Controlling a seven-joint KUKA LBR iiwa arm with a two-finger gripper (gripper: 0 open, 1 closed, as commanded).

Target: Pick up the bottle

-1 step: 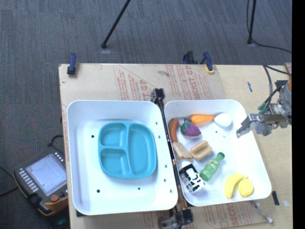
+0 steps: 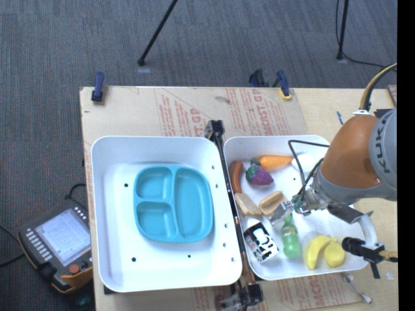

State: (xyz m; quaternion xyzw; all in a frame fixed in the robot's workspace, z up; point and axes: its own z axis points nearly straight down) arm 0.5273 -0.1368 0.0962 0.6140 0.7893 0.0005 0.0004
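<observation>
The bottle [image 2: 290,237] lies in the right bin [image 2: 322,272], a small clear green plastic one with its fat rounded body toward the near rim and its slim neck and cap pointing up toward the far side. Its long axis runs near to far, tilted slightly. The gripper [image 2: 299,203] sits just beyond the cap end, so the bottle lies directly below it in the view, on the near side. Whether the tool is spread or closed cannot be made out here, and nothing is seen clamped in it. My judgement is that the pick depends on coming nearer along that axis and closing across the narrow width, not along the length.

Near the front rim, a black-and-white patterned block [image 2: 260,242] lies just left of the bottle, and a glossy yellow toy banana [image 2: 316,250] with a rounder yellow piece [image 2: 335,254] lies just right. These crowd both flanks, so a wide approach may nudge them.

Farther back lie two tan bread-like pieces [image 2: 258,204], a smooth red-brown sausage [image 2: 235,175] along the left wall, a purple bunch of grapes [image 2: 259,175], and an orange carrot [image 2: 275,162] at the far side.

In the left bin [image 2: 107,173] rests a turquoise divided plate [image 2: 174,203] with three compartments, well apart from the bottle.
</observation>
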